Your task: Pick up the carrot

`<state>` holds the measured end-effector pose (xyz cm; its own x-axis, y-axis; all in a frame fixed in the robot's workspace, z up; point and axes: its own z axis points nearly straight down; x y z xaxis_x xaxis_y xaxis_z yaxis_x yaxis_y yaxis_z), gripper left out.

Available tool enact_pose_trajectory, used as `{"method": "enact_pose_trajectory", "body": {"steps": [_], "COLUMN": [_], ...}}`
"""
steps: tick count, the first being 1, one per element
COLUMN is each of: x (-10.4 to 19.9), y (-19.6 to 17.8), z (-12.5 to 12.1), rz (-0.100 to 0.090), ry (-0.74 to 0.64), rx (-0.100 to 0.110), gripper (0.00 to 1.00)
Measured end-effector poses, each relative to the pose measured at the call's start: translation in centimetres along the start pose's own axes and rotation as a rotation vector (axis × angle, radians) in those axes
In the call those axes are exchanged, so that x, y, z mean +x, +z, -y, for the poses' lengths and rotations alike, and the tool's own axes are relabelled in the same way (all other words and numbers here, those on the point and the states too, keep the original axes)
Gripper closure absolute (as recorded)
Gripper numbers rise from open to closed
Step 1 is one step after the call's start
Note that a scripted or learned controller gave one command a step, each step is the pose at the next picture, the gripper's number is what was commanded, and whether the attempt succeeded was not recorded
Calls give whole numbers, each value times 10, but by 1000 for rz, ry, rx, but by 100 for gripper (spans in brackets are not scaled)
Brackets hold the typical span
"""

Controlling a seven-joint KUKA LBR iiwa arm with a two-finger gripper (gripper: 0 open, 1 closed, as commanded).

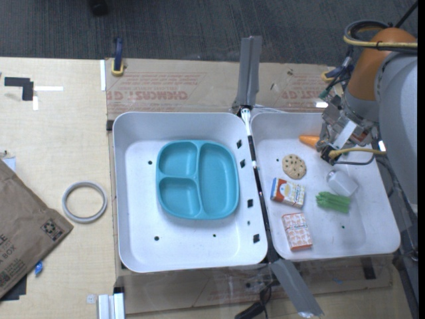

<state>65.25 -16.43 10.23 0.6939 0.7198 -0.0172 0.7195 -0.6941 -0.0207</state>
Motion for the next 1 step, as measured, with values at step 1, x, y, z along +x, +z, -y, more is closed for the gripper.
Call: {"method": "enact_pose_trajectory", "body": {"steps": [1], "x": [-32], "y": [-86], "z": [-32], "rz": [-12], "ry": [-367], "rx": [-25], "gripper": [100]}}
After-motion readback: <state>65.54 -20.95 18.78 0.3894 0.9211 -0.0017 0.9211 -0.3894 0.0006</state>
